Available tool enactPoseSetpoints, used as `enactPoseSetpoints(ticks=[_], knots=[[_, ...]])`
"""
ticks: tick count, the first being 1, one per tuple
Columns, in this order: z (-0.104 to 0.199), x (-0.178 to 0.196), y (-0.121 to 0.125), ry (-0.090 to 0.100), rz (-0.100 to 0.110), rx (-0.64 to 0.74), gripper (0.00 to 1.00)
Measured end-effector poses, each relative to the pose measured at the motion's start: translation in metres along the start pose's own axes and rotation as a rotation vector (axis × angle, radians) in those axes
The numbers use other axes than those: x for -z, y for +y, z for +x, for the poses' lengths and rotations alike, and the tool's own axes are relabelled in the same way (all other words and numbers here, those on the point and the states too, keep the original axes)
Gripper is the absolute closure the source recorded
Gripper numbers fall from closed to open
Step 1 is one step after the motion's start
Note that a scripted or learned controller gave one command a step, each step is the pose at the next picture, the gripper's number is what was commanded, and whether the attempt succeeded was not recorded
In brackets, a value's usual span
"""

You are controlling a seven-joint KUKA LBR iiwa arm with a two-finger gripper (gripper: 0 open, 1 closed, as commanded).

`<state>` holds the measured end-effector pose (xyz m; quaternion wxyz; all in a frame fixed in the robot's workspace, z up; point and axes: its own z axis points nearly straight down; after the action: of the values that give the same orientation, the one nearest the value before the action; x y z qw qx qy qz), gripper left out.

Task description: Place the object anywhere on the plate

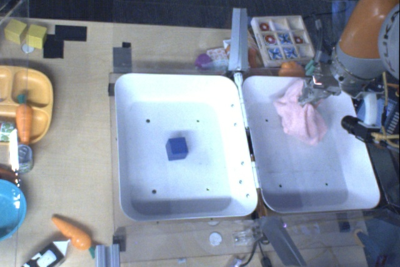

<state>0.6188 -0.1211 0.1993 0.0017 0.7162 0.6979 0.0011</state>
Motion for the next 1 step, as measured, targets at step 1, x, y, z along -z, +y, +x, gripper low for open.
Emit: enactPoseSetpoints(ticks=[1], knots=[[-0.0490,0.0029,-0.0219,-0.001,-0.003,-0.039,1.00]])
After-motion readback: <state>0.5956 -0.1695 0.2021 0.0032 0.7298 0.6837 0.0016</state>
